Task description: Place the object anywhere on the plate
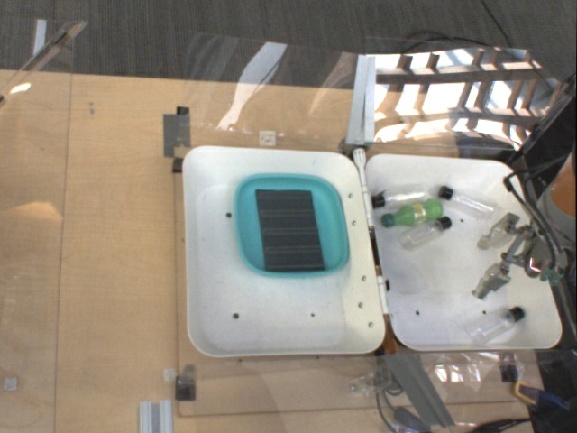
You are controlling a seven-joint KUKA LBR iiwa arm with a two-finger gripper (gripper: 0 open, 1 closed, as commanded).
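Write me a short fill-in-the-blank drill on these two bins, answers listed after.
1. The teal plate lies in the ____ bin as the camera sees it.
2. A dark ribbed mat lies on top of the ____.
3. Among the clear vials, one bottle is coloured ____.
4. The hand is over the ____ bin.

Missing words: left; plate; green; right

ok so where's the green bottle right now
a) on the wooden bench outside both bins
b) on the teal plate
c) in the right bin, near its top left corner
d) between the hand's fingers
c: the green bottle lies among clear vials in the right bin, near its top left corner, apart from the teal plate in the left bin and from the hand.
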